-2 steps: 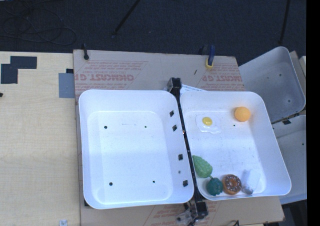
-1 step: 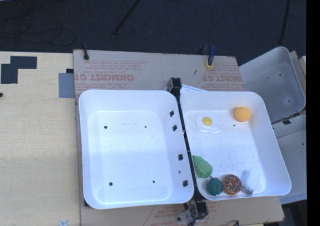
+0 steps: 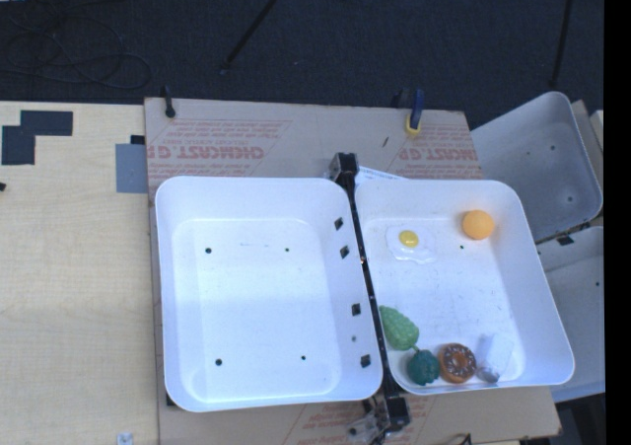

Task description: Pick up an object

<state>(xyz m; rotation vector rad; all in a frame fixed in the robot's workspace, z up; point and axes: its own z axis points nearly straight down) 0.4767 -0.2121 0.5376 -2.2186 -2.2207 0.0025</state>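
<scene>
Dark floor w/ cables behind; pale wood table (image 3: pixel 69 275) carries a cardboard sheet (image 3: pixel 246 142) and two shallow white bins side by side. Left bin (image 3: pixel 173 236) holds nothing visible; right bin (image 3: pixel 527 265) holds all candidate objects: orange ball (image 3: pixel 477 225) near the far right corner, toy fried egg (image 3: pixel 410 243) just left of it, and along the near wall a light-green leafy piece (image 3: pixel 398 327), dark-green round piece (image 3: pixel 424 367), choc. donut (image 3: pixel 456 362) and a whitish lump (image 3: pixel 497 354). State of the pincer: cannot tell, nor whether it has hold of anything. Handling, as judged: all look like small, light toy foods, prob. rigid plastic or rubber, smooth. The ball stands well apart from the rest, so easiest approach; no long axis, grip across the widest part, may roll. The egg is flat, hard to pinch. The leafy piece has its long axis running far-left to near-right; grip across the short width. Donut and dark-green piece nearly touch; crowding risk.
</scene>
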